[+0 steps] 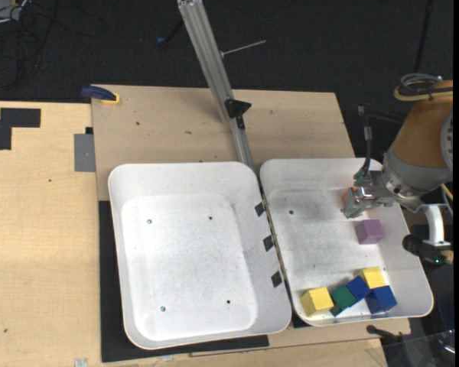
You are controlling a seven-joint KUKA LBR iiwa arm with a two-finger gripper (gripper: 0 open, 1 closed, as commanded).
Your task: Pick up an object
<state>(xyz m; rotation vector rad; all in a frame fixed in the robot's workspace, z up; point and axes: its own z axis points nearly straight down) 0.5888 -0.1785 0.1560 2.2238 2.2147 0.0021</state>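
Several small blocks lie in the right bin (306, 178). A purple cube (369, 231) sits alone at mid right. Along the near rim lie a yellow block (317, 300), a green block (342, 298), a blue block (358, 287), a second yellow block (373, 277) and another blue block (381, 300). My gripper (357, 202) hangs low over the right bin, just above and slightly left of the purple cube. The view shows nothing between its fingers.
The left bin (187, 251) adjoins the right one, with black clips (268, 242) along their shared edge. A slanted metal rail (212, 63) rises behind the bins. The wooden bench (38, 228) stretches to the left.
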